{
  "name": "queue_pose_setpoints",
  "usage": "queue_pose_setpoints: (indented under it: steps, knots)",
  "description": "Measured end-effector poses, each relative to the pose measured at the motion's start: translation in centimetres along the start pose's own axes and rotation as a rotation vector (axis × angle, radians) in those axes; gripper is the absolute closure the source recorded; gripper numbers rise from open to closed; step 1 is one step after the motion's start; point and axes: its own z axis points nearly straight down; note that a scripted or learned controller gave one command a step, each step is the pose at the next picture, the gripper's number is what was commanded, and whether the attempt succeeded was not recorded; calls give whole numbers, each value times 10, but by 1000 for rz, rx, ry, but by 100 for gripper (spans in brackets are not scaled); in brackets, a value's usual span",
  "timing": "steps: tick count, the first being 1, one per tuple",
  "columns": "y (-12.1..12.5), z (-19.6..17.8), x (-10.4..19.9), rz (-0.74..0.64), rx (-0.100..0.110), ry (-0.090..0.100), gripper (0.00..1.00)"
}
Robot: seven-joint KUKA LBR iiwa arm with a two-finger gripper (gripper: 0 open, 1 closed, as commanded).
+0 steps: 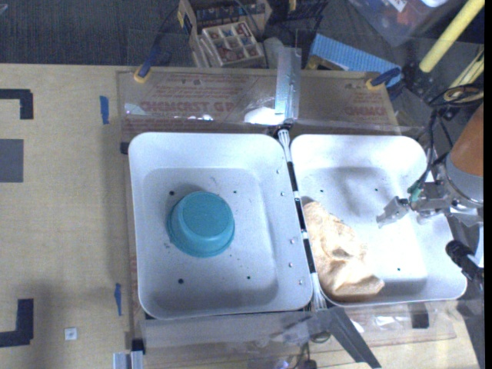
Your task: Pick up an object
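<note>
The arm reaches in from the right edge, and its hand [396, 208] hangs over the middle of the right bin [400, 151], well clear of anything it could grasp; whether the hand is open or closed I cannot tell, since it is small and blurred here, and nothing can be seen in it. The nearest candidate is a crumpled tan cloth [338, 252] lying along the right bin's left wall and running down toward its near corner. The other is a teal bowl [201, 223], upside down near the middle of the left bin [154, 156] and well apart from the hand. The main risk with the cloth is its position: it is pressed against the divider between the bins, so a descent there could strike the wall or the rim, or pinch only a loose fold that slips out on the lift. The bowl would likely be worse: its smooth, rounded outside offers little purchase, and reaching it means crossing the divider. Beyond the bins, the bench [61, 206] carries cardboard strips along the far edge, with boxes, a blue pad and cables behind, none of them in the hand's path.
</note>
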Motion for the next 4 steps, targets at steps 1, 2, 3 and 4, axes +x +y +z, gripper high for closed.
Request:
queue_pose_setpoints:
  steps: [1, 2, 3, 4]
  knots:
    - [50, 60, 83, -12, -10, -2, 0]
    - [103, 60, 86, -132, -9, -3, 0]
    - [85, -33, 65, -2, -2, -2, 0]
    - [32, 3, 38, -49, 0, -1, 0]
